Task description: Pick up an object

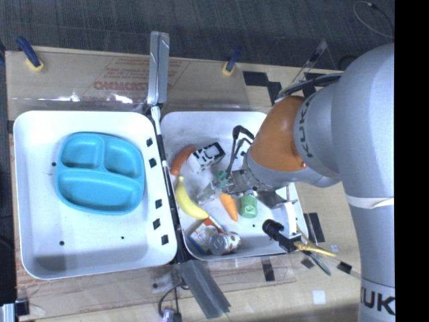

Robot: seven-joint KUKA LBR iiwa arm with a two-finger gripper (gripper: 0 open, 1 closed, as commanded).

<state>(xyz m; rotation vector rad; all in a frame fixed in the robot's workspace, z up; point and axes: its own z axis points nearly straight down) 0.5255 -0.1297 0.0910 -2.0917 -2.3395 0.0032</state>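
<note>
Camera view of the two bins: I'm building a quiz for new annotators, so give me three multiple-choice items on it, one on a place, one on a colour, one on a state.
1. Where does the blue divided plastic tray lie?
A. in the left white bin
B. in the right white bin
C. on the bench outside the bins

2. What colour is the curved plastic banana?
A. red
B. yellow
C. blue

3. How does the grey arm with the orange band stand?
A. drawn back off the bench
C. low over the left bin
B. reaching over the right bin's objects

Answers:
1 A: the blue divided plastic tray rests on the floor of the left white bin.
2 B: the curved plastic banana in the right white bin is yellow.
3 B: the grey arm with the orange band hangs above the small orange carrot and green cup.
</note>
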